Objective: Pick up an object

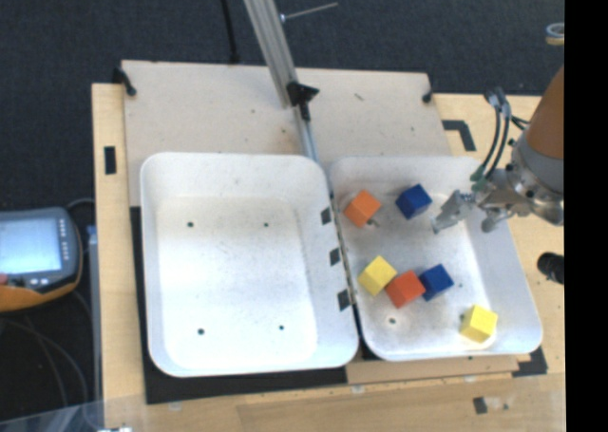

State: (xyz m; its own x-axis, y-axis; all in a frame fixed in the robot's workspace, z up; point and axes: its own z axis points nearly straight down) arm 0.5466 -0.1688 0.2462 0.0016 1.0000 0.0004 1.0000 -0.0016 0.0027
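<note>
The right bin (503, 259) holds several cubes. An orange cube (361, 208) and a blue cube (412, 200) lie near its far left. A yellow cube (378, 274), a red cube (406, 289) and a second blue cube (436, 280) cluster near the middle, the red one touching both. Another yellow cube (478, 323) sits at the near right corner. My gripper (468, 219) hangs over the bin's far right part, right of the blue cube, open with nothing between its fingers.
The left bin (157, 231) stands beside the right one, with small clips along the shared edge. A slanted metal rail (271, 31) rises from behind the bins. A handheld pendant (33, 254) rests off the bench at left.
</note>
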